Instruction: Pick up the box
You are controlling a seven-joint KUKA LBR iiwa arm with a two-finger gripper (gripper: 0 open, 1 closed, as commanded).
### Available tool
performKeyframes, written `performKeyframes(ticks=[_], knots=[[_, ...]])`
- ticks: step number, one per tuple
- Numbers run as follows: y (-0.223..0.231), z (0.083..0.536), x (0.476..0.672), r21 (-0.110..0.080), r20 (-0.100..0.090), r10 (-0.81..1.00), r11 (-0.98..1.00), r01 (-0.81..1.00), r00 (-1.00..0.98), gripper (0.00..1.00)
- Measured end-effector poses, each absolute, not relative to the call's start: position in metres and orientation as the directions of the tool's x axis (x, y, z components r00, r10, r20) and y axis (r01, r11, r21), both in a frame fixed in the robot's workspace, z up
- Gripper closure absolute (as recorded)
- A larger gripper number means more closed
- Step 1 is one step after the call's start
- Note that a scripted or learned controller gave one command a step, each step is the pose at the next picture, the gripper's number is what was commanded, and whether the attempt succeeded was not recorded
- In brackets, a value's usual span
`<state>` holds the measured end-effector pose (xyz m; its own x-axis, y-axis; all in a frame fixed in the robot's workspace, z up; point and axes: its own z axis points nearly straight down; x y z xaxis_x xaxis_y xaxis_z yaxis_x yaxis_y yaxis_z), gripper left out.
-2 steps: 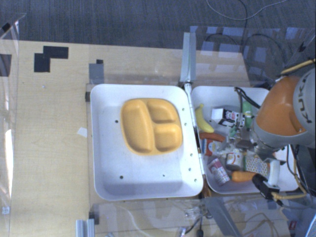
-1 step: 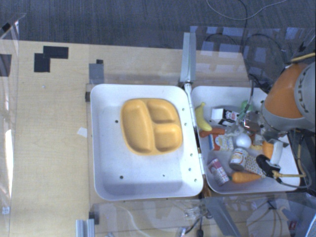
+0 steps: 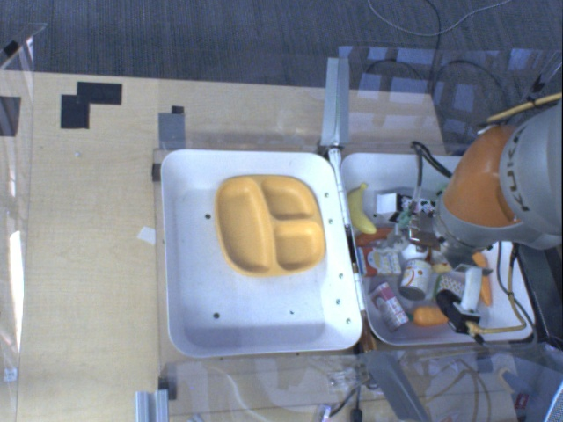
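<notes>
Box: we take the small white box [image 3: 384, 203] to be the task's thing. It lies near the back of the right bin [image 3: 387, 162], just beside the banana [image 3: 356, 209].
Gripper: the gripper [image 3: 419, 227] is low over the clutter in that bin, near the box but to its right. We cannot tell whether it is apart or together, because the wrist hides its tip.
Done: we see nothing lifted. The box appears to rest in the bin, so we judge the pick not yet made.
Left to do: reach the box, close on it and raise it clear.
Crowding: a can [image 3: 413, 278] and other small items sit close by, which we think may hamper the grasp.
Left bin: the left bin [image 3: 189, 262] holds a yellow divided plate [image 3: 268, 224], well apart from the work.
</notes>
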<state>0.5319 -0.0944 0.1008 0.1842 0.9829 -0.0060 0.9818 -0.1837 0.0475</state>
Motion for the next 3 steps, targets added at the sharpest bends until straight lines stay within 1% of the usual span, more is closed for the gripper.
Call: performKeyframes(ticks=[1,2,3], knots=[[-0.145,0.1,0.541,0.038,-0.002,1.0,-0.018,0.999,0.018,0.0],[-0.108,0.1,0.511,0.044,-0.024,0.979,0.201,0.979,-0.201,0.0],[-0.104,0.099,0.567,0.028,-0.005,1.0,0.006,1.0,-0.005,0.0]])
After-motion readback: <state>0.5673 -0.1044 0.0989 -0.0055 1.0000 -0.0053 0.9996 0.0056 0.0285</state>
